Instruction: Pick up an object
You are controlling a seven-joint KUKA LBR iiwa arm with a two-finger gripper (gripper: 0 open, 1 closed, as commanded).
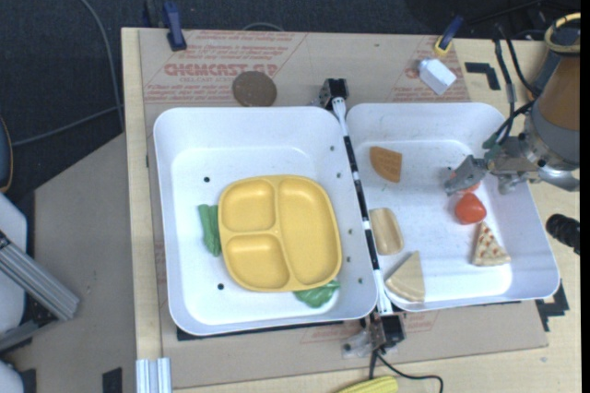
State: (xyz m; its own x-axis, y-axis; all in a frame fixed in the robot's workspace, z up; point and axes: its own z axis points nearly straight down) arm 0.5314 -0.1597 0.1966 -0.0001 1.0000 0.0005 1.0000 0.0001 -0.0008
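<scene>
The surface (277,73) is bearing two white bins. The left bin (184,197) is holding a yellow divided plate (278,232). In the right bin (433,216), open floor is lying mid-bin. The fingers (472,172) are hovering just above the tomato (469,208); whether they are spread is unclear.

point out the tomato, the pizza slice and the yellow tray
tomato (469,208), camera view, middle of its red top
pizza slice (487,246), camera view, centre of the wedge
yellow tray (279,232), camera view, ridge where its compartments meet
</scene>
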